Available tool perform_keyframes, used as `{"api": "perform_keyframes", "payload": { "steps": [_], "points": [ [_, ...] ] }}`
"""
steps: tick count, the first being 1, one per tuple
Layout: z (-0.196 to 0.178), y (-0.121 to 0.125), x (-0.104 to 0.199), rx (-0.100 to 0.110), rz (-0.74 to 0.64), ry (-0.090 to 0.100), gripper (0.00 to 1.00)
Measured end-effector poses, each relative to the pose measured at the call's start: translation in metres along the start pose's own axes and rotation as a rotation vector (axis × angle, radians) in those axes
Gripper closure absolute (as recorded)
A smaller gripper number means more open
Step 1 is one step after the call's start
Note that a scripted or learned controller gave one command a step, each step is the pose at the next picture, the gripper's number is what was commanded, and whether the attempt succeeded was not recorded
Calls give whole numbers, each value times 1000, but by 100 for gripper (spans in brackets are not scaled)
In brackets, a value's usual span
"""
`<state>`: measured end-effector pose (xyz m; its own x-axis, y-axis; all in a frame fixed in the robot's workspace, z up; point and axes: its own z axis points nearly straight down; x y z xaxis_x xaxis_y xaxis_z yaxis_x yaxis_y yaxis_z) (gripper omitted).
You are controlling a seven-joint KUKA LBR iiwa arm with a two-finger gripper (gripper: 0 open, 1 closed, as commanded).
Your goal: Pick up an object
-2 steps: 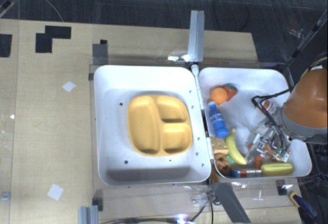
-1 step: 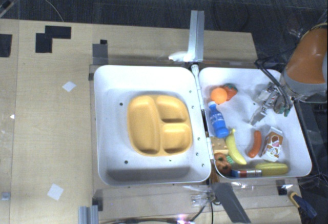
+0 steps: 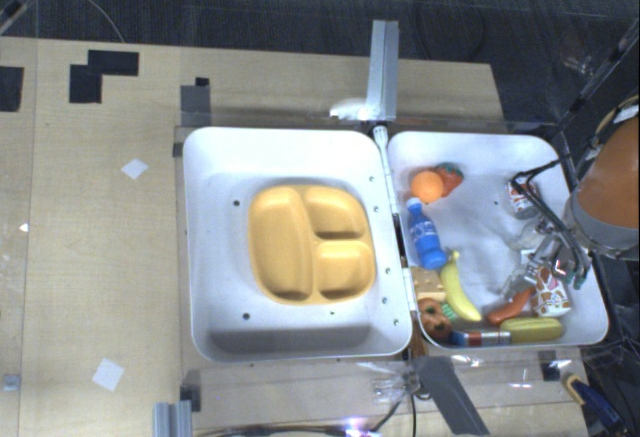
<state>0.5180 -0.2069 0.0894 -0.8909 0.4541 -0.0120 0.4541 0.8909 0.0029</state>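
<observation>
Camera view: the gripper (image 3: 535,270) hangs low in the right bin (image 3: 480,150), close above a small printed carton (image 3: 551,297) beside a red sausage-like toy (image 3: 512,306); whether its fingers are open or closed cannot be made out. Crowded neighbours, a banana (image 3: 459,292) and a blue bottle (image 3: 425,237), could be nudged, spoiling the grasp. No label is legible.

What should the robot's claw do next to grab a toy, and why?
Probably sink a little lower, straight down. The claw hangs over the near right corner of the right white bin, just above the small white printed carton and the red chili-shaped toy. Nothing sits between its tips, so it likely needs to drop before closing.
</observation>
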Motion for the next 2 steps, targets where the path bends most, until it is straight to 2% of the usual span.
{"api": "perform_keyframes", "payload": {
  "steps": [1,2],
  "points": [
    [0,101,-11,-7,77,-4,0],
    [3,139,-87,4,259,11,0]
  ]
}}
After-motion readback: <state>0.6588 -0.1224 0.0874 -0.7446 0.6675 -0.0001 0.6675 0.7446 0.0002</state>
